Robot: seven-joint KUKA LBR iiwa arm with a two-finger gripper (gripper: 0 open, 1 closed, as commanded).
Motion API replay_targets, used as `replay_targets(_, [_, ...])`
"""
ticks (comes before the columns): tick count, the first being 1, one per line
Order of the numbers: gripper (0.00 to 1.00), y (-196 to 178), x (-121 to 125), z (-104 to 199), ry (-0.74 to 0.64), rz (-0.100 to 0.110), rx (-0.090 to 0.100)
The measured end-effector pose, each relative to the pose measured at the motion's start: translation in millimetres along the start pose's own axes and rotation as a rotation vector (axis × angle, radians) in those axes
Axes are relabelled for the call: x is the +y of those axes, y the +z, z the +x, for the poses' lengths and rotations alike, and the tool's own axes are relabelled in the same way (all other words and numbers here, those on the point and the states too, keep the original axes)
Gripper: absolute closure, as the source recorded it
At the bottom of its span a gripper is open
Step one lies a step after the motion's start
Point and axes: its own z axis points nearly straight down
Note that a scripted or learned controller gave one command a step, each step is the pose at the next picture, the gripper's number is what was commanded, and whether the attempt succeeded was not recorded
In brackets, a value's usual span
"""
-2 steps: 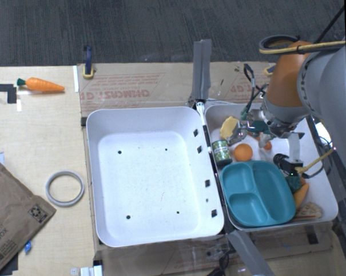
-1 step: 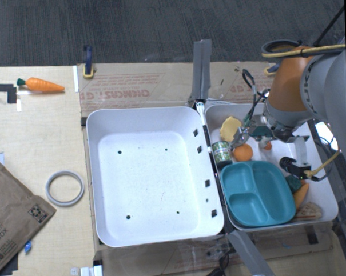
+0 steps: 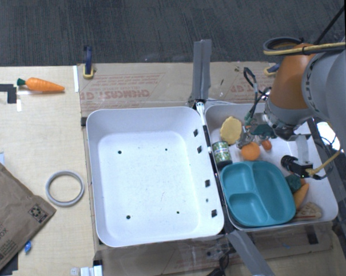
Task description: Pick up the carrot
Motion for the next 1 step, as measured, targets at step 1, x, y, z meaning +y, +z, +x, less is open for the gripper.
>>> replay_targets(1, [1.0,-90.3,22.8,78.8,0.147,0.001,0.0])
